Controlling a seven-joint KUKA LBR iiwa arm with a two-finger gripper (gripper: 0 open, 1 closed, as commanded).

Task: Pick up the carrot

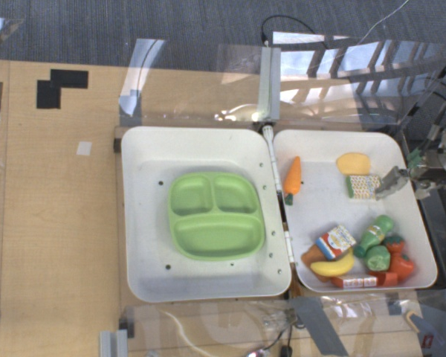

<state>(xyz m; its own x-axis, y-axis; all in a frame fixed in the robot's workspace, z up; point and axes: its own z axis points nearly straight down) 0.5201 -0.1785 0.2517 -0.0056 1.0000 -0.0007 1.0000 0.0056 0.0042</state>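
Note:
The carrot (292, 175) is orange with a green stub at its near end. It lies in the right bin (312, 222), close to that bin's left wall and pointing away from me. My gripper (395, 181) hovers at the right bin's right edge, beside a small patterned box (363, 187) and well to the right of the carrot. Nothing shows in the gripper's grasp.
A green divided plate (215, 216) sits in the left bin (145, 199). The right bin also holds a yellow lump (353, 163), a banana (333, 268), a small carton (336, 240), green vegetables (377, 238) and red pieces (398, 268) crowded at the front.

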